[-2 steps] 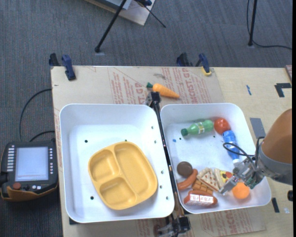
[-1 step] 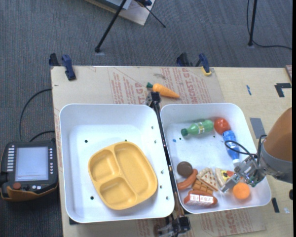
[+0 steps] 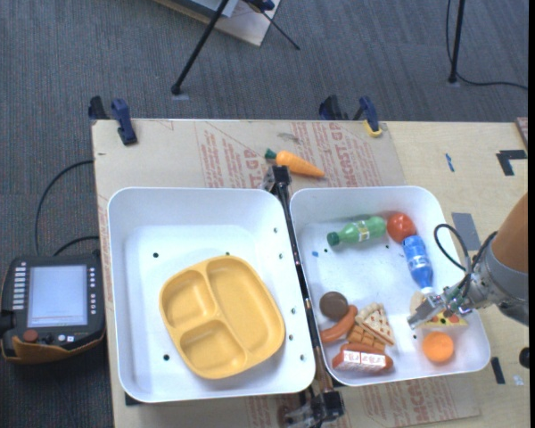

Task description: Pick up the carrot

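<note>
Grey carpet lies around the worktop (image 3: pixel 205 145), which carries two white bins side by side. In the left bin (image 3: pixel 134 239) lies a yellow tray (image 3: pixel 221 316) with three compartments. The right bin (image 3: pixel 428 201) holds a green bottle (image 3: pixel 358 232), a red tomato (image 3: pixel 400 226), a blue bottle (image 3: pixel 417 260), a brown ball (image 3: pixel 333 305), a sausage (image 3: pixel 337 325), a waffle (image 3: pixel 372 326), a red packet (image 3: pixel 363 359) and an orange (image 3: pixel 439 347). The carrot (image 3: pixel 299 162) is in neither bin: it lies on the bare worktop just beyond the far rims, near the gap between the bins. The hand (image 3: pixel 431 310) is well apart from it, low over the near right part of the right bin, just beyond the orange. The arm (image 3: pixel 508 270) reaches in from the right, and the hand points to the left. I cannot tell if the hand is open or closed.
</note>
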Robot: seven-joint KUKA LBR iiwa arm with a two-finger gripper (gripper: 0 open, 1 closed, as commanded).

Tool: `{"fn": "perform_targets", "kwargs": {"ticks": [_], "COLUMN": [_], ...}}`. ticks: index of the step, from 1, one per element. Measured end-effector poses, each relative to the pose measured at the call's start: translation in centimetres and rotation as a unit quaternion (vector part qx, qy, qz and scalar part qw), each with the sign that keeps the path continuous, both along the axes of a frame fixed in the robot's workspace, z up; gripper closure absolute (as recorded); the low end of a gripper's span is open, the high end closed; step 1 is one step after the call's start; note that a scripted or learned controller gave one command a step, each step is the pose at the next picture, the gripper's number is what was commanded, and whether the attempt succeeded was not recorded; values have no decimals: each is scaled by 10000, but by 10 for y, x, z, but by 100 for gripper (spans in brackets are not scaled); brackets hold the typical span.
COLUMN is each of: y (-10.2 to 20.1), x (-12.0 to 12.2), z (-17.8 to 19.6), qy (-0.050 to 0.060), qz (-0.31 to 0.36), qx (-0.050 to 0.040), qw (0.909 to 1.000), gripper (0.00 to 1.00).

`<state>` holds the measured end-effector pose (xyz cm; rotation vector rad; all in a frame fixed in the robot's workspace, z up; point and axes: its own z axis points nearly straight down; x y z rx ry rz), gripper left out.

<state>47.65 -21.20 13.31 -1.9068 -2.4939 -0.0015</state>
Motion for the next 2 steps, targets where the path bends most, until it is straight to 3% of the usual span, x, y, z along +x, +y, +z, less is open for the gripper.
{"fn": "perform_targets", "kwargs": {"ticks": [1,2], "y": [68,137], "x": [4,76], "z": [26,52], "qy": [23,9], "qz": [-1846,-1956], "qx": [6,10], "qw": [9828,9807], "gripper": [100,100]}}
